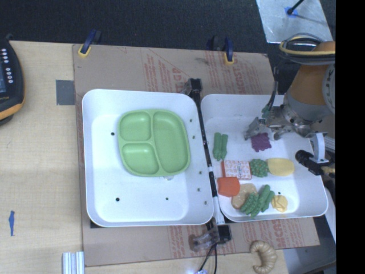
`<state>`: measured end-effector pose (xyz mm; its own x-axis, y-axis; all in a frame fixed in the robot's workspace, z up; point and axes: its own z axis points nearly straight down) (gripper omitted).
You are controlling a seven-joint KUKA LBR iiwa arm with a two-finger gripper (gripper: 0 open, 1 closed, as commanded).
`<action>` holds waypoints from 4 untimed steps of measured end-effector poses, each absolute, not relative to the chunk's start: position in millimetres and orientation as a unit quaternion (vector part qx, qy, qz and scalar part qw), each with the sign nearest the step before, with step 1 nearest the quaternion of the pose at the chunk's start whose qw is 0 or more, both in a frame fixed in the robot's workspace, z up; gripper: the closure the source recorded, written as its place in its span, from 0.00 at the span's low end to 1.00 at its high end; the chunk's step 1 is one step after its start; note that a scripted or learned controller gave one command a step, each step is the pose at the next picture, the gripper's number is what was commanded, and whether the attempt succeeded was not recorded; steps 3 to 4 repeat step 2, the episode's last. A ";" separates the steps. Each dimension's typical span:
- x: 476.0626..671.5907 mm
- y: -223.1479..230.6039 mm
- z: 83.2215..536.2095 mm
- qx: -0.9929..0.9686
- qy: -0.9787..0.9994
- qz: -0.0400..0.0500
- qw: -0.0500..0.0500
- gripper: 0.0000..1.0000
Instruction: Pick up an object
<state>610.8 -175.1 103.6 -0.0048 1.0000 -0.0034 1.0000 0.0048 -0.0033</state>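
My gripper (263, 131) hangs over the upper middle of the right bin (228, 104), its fingers spread open just above a small purple grape bunch (262, 143). Nothing sits between the fingers. Below lie a green bean pod (220, 145), a red-and-white patterned packet (236, 169), a green broccoli piece (259, 167), a yellow lemon-like piece (280, 166), an orange-red piece (228, 186), a tan cookie (244, 196), green pods (259, 200) and a small yellow piece (279, 203).
The left bin (97, 153) holds a green divided plate (154, 142). A tan curled object (264, 254) lies on the bench below the right bin. A black-and-orange device (8, 81) sits at the left edge. Clamps hold the board at the top.
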 end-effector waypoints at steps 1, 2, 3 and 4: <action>611.1 -176.2 114.6 0.705 0.709 -0.003 0.001 1.00; 611.0 -176.1 114.1 0.705 0.709 -0.003 0.001 0.00; 611.0 -176.1 114.1 0.705 0.709 -0.003 0.001 0.00; 611.0 -176.1 114.1 0.705 0.709 -0.003 0.001 0.00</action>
